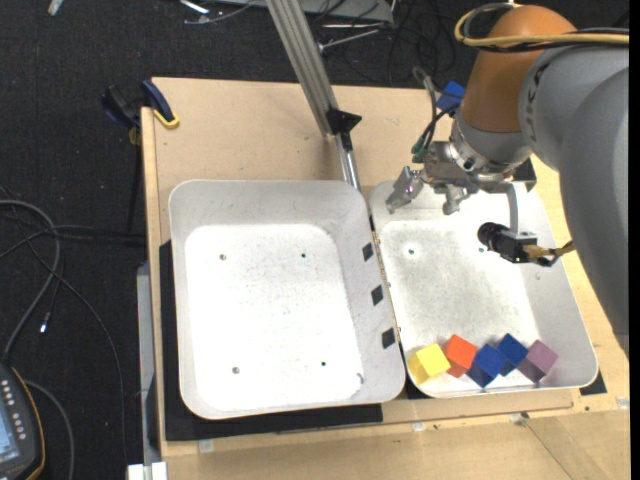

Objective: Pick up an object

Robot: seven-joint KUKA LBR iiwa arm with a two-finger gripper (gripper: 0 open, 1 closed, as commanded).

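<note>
The gripper point(428, 193) hangs with its fingers spread and nothing between them above the right bin's point(470, 278) twelve o'clock rim, so the approach is in hand. The yellow point(430, 362), orange point(460, 353), blue point(497, 358) and purple point(538, 360) blocks huddle touching at its six o'clock edge, well apart. Next it probably must travel toward six o'clock and descend over one block.

a robotics lab: a plywood table point(250, 128) carries two white bins point(200, 208), a metal camera pole point(300, 48) rises behind, and loose cables point(40, 238) trail across the dark carpet point(70, 58).
</note>
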